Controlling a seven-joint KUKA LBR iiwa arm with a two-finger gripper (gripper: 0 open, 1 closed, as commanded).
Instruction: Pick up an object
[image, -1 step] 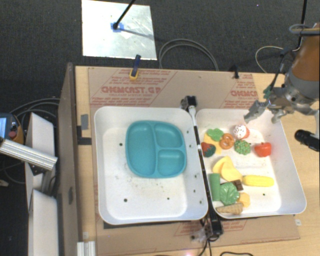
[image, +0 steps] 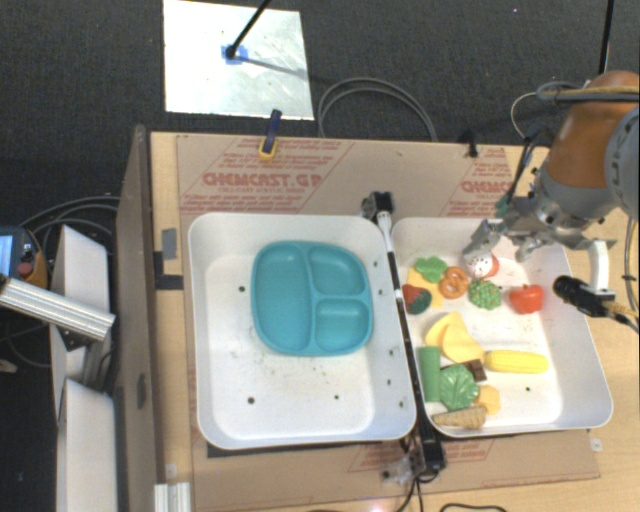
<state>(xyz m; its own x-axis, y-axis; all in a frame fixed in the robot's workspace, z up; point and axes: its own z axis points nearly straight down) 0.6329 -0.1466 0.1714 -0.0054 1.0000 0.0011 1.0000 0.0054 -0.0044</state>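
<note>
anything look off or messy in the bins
Nothing spilled or damaged. The toy food is all heaped in the right bin, while the teal tray sits alone, slightly askew, in the left bin.

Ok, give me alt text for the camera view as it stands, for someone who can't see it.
The grey arm's gripper hangs over the back of the right bin, above a pile of toy food including a red tomato and a yellow corn cob. The left bin holds a teal divided plate.
</note>
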